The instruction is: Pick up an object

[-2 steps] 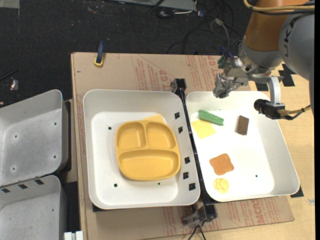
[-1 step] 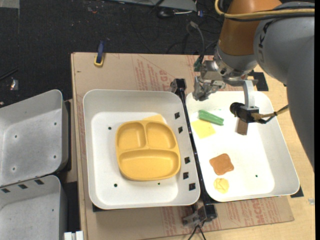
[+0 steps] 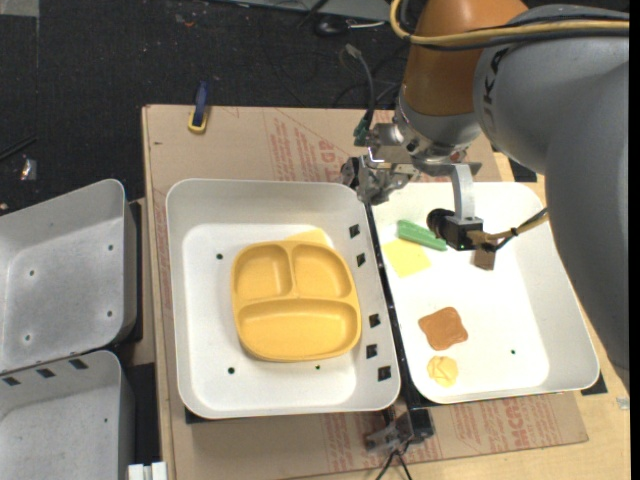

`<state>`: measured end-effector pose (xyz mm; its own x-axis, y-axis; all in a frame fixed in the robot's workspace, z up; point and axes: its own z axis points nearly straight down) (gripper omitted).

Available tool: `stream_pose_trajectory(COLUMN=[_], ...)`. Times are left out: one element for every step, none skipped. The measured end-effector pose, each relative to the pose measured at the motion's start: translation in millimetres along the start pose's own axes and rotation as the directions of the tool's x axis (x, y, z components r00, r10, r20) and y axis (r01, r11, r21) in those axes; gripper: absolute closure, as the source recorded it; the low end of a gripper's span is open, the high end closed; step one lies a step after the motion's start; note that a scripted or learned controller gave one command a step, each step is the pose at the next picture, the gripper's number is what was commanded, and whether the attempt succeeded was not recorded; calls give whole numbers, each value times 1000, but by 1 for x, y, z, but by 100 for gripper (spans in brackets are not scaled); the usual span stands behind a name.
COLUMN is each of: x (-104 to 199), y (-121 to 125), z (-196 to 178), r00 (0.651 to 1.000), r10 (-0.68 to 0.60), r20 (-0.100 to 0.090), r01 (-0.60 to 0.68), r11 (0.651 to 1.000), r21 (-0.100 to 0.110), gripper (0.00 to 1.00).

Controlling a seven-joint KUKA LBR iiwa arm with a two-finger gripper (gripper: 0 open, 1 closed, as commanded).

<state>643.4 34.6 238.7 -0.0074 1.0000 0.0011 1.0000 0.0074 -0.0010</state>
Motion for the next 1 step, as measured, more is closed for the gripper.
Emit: stream_pose_trajectory(x=[49], y=[3], z=[12], r00=[1000], r10=[1], r20=[1], r01=[-1], r11=[1000], r21=[-1], gripper=[100])
